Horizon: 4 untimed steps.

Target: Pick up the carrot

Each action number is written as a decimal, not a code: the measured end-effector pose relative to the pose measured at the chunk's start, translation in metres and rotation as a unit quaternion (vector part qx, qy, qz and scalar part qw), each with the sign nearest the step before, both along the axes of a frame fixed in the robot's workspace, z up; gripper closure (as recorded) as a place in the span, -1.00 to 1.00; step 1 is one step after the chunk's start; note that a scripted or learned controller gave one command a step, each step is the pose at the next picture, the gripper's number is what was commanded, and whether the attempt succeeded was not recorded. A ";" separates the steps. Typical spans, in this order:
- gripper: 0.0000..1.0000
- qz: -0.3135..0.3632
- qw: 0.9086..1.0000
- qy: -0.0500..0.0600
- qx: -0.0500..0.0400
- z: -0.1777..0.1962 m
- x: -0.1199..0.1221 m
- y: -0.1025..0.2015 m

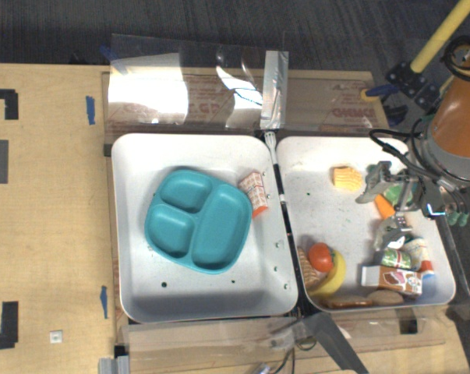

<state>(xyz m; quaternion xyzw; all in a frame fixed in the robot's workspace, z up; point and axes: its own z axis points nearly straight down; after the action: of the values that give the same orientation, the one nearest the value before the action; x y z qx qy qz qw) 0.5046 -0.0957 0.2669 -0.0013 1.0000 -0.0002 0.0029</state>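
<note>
Robotics lab or test cell, not a home or kitchen. Raw plywood tabletop marked with black squares and strips of blue tape. Two shallow white bins fixed side by side, clear plastic sheeting taped up behind them. Grey industrial arm with orange band reaching in from the right, loose cabling trailing at the wrist. Toy food and small packages scattered as test items; teal divided plate in the left bin. Dark carpet beyond the bench, yellow-handled clamp at upper right.
</note>
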 end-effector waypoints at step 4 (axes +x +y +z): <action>1.00 0.025 1.000 -0.006 0.002 -0.177 0.008 -0.110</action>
<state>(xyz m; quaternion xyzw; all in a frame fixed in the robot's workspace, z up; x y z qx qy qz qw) 0.5127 -0.2062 0.0903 -0.0265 0.9996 0.0021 0.0085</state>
